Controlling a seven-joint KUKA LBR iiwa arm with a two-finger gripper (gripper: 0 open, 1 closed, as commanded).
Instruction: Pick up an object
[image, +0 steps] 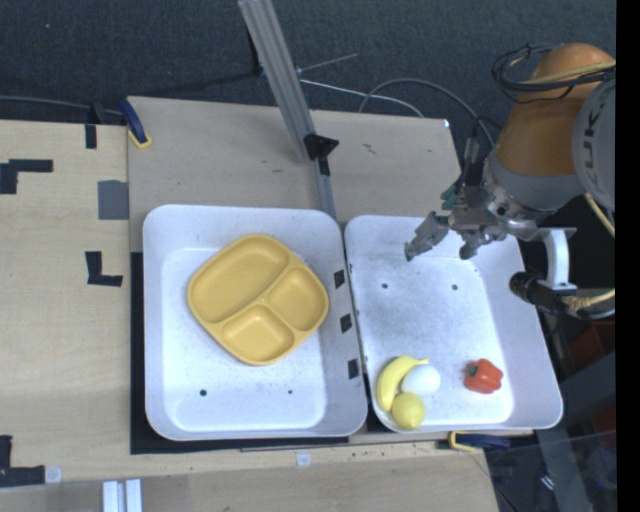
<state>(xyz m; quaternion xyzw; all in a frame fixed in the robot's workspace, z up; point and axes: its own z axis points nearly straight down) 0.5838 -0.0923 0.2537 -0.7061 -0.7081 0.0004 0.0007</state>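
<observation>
My gripper (443, 243) hangs over the far end of the right bin (440, 300), its two dark fingers spread open with nothing between them. At the near end of that bin lie a yellow banana (397, 374), a white egg-shaped object (423, 380), a yellow lemon (408, 410) and a red pepper (483, 375). The banana, egg and lemon sit bunched together at the near left corner. The pepper lies apart to their right. All of them are well below the gripper in the view.
The left bin (170, 300) holds a yellow three-compartment plate (258, 298). A grey metal pole (290, 90) slants down to the ridge between the bins. The arm's orange band (545, 110) and black cables sit at the upper right.
</observation>
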